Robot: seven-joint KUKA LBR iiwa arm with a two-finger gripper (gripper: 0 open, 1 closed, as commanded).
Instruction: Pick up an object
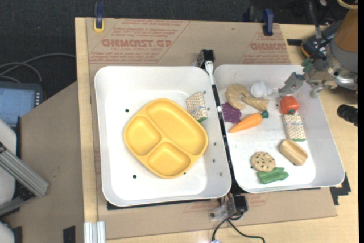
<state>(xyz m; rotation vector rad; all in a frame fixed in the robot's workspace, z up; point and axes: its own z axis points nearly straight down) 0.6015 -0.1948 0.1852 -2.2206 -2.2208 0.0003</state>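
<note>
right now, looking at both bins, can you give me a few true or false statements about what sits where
1. The yellow divided plate lies in the left bin. True.
2. The toy carrot lies in the left bin. False: it lies in the right bin, near the divider.
3. The cookie sits just above the green pea pod. True.
4. The gripper holds the red pepper. False: the pepper lies on the bin floor just below the gripper.
5. A patterned packet touches the plate's upper right rim. True.
6. The right bin holds one object. False: it holds several toy foods.
</note>
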